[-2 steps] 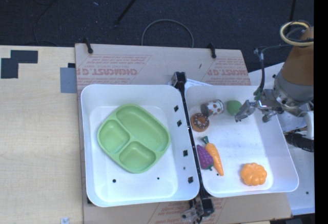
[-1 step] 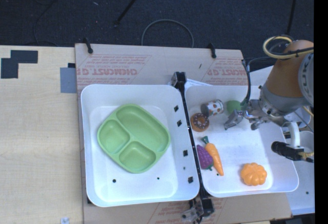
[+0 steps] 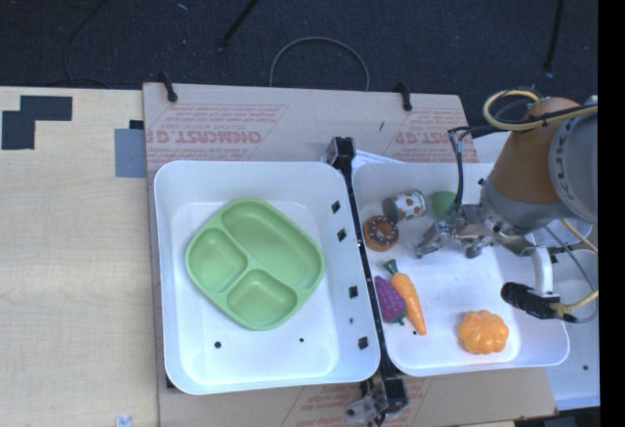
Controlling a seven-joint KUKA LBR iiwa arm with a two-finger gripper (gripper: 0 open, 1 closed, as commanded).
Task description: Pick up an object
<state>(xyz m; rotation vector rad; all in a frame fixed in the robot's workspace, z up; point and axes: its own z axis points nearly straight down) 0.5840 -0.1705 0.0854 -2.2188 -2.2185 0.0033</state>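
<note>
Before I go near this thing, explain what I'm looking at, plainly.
One camera looks down at a slant on a bench with two shallow white bins. The grey robot arm with an orange band reaches in from the right; its metal two-finger gripper hangs low in the right bin, among toy food: a chocolate doughnut, an orange carrot, a purple grape bunch and an orange pumpkin. The left bin holds a green divided plate. I see nothing gripped.

in the right white bin (image 3: 547,347) lie a brown toy donut (image 3: 380,234), an orange plastic carrot (image 3: 408,300) touching purple grapes (image 3: 389,301), and an orange pumpkin (image 3: 483,332).
</note>
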